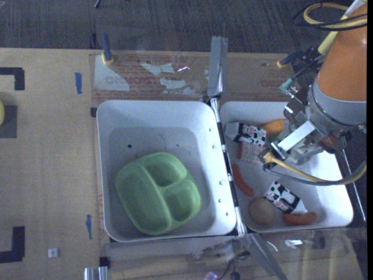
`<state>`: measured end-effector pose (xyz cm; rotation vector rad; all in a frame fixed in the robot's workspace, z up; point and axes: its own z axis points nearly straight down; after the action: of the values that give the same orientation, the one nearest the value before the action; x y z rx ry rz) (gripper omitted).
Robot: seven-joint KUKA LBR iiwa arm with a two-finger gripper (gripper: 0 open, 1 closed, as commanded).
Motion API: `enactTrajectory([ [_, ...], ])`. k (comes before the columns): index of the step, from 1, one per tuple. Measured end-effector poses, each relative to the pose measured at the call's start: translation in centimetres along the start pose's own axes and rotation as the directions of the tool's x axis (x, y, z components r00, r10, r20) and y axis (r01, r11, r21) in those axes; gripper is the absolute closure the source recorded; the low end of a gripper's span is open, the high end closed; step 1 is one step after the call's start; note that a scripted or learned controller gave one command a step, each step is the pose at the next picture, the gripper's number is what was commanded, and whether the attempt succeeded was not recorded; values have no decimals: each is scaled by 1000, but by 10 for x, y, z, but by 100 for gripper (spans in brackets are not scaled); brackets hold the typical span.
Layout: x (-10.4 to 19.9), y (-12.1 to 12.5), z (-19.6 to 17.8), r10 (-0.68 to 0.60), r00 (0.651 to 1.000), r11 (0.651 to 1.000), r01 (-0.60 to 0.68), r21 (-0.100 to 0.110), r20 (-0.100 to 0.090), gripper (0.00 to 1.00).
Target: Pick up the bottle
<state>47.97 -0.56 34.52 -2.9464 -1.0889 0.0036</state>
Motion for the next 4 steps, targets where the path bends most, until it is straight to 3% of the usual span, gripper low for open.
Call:
enactTrajectory([
  [1,24,-21,98,230,973,973,-230,4,3,100],
  [2,24,-21,98,230,973,973,-230,4,3,0],
  [3,130,-105,256,436,900,900,-436,1,-13,0],
  [4,136,-104,242,435,900,900,-435,5,-26,100],
])
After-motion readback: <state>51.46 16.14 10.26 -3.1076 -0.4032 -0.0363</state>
